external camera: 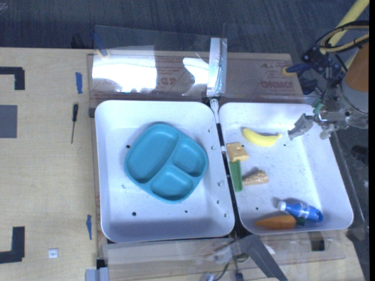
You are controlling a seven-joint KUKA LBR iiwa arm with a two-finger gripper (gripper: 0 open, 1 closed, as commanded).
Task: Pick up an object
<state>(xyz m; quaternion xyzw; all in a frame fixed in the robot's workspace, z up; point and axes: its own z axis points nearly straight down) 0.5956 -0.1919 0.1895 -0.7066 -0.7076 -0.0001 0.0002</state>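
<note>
The right bin (pixel 328 174) holds a yellow banana (pixel 261 137), a tan block (pixel 237 151), a green stick (pixel 235 175), a beige crumbly piece (pixel 255 178), a blue bottle (pixel 300 210) and an orange carrot (pixel 276 222). My gripper (pixel 310 132) hangs over the bin's upper right part, just right of the banana and apart from it. It is open, with nothing between its fingers (pixel 298 127).
A blue divided plate (pixel 166 161) lies in the left bin (pixel 111 157). A clear plastic sheet (pixel 152 69) and a metal strip (pixel 217 66) stand behind the bins. Cables (pixel 334 40) run above the arm at the far right.
</note>
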